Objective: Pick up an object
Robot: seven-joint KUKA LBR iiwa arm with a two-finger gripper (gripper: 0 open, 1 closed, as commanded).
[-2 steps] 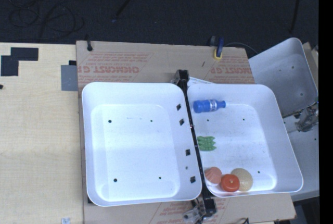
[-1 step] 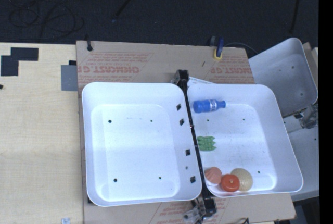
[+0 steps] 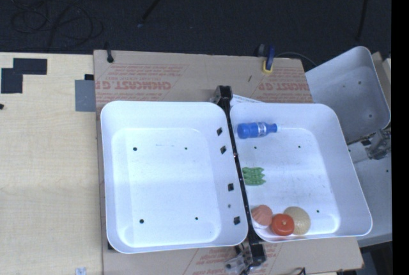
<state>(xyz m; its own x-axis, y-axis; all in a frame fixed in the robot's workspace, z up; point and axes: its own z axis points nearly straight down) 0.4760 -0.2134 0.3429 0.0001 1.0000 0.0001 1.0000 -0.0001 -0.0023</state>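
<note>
Nothing is picked yet; the candidates all lie in the right bin [image 3: 345,158]. A blue plastic bottle [image 3: 257,130] lies on its side near the far wall, smooth and cylindrical, its cap pointing right. A small green pea pod [image 3: 254,176], ridged and flat, rests just beside the divider. In the near corner three rounded pieces cluster, touching: a pinkish one [image 3: 261,214], a glossy red tomato-like one [image 3: 282,224] and a pale tan one [image 3: 298,219]. The left bin [image 3: 128,120] is smooth white plastic. The step in hand looks like choosing a target; the bottle stands apart, likely easiest. The arm's gripper I cannot tell anything about.
</note>
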